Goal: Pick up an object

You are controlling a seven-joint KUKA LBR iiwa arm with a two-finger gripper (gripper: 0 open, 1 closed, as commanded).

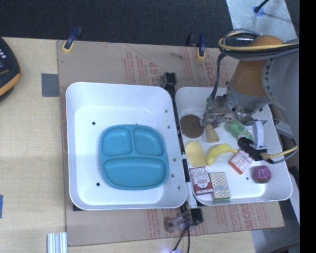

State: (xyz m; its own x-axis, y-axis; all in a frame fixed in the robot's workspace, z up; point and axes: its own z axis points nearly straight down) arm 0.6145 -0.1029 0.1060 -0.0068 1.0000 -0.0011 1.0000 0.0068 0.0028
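Two small printed cartons [210,184] are seen at the near edge of the right bin [276,194], with a yellow banana [219,152], an orange packet [240,162] and a purple piece [261,173] just behind them. Further back, the gripper [217,116] is lowered among the clutter, close to a brown disc [190,125], a tan cork-like piece [211,134] and a green object [235,128]; how far the jaws are parted cannot be told, and nothing is visibly held. The reaching step is judged to be in hand, and a firm closure on one item followed by a clean lift is called for next.
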